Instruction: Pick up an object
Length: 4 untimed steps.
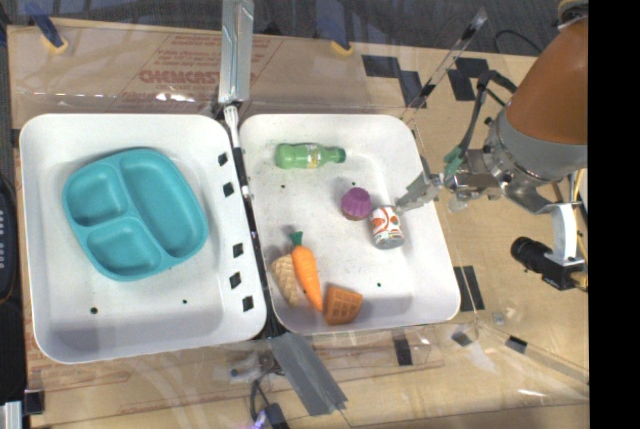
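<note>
I see the arm (545, 107) reaching in from the right, over the right rim of the right bin (432, 247). The fingers (415, 195) point left, low over the bin; whether they are open or closed, I cannot tell.

Position of items in the right bin:
- The can (387, 226), red and white, lies just below and left of the fingers, very near them. I cannot tell whether they touch it.
- The purple ball (356, 203) sits just beside the can, on its left.
- The green bottle (309, 155) lies on its side near the far wall, well apart from the fingers.
- The carrot (305, 273), the bread (287, 279) and the waffle piece (342, 304) are grouped near the front wall.

The left bin (40, 287) holds a teal divided plate (134, 211).
</note>
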### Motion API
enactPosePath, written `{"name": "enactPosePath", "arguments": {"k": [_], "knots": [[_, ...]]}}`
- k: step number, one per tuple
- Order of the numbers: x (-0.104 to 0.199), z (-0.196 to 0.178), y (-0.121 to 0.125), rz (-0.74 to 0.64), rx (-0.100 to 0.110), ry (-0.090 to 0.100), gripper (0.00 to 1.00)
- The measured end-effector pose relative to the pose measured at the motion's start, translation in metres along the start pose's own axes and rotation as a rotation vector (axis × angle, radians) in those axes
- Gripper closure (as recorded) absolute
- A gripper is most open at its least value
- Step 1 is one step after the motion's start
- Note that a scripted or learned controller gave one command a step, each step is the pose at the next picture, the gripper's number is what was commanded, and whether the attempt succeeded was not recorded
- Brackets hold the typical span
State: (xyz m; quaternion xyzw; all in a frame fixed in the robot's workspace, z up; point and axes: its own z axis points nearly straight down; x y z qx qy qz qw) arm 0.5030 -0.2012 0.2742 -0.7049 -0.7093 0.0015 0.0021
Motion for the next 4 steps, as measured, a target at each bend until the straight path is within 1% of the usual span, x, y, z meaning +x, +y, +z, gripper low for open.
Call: {"name": "enactPosePath", "arguments": {"k": [1, 2, 3, 4], "knots": [[-0.007, 0.146, 0.069, 0.014, 0.011, 0.004, 0.0], [0.021, 0.183, 0.022, 0.077, -0.002, 0.001, 0.0], [0.02, 0.173, 0.024, 0.072, -0.001, 0.0, 1.0], [0.054, 0.074, 0.028, 0.217, -0.007, 0.0, 1.0]]}}
